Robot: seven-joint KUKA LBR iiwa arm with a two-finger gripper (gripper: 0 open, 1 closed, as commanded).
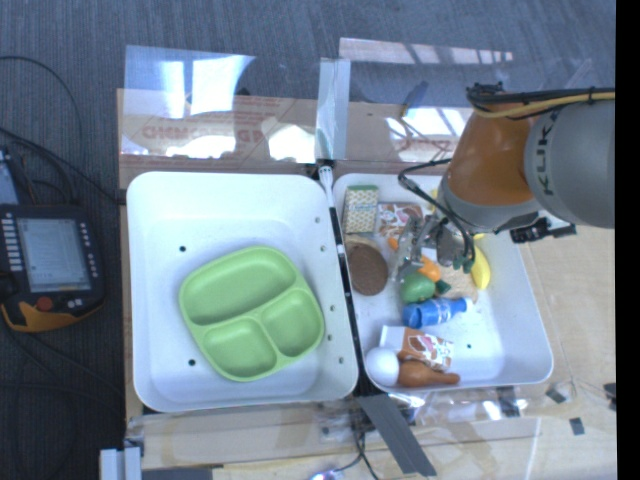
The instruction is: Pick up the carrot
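Two white bins (160, 218) on bench, grey carpet (250, 8) beyond

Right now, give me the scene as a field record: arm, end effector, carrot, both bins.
arm: KUKA arm reaches in from the right, over the right bin
end effector: down among the items in the right bin; finger state unclear
carrot: small orange piece just beside the end effector; grasp not confirmed
right bin: holds a yellow banana, blue bottle, green toy, brown round item, white ball, printed packets
left bin: holds a green divided plate
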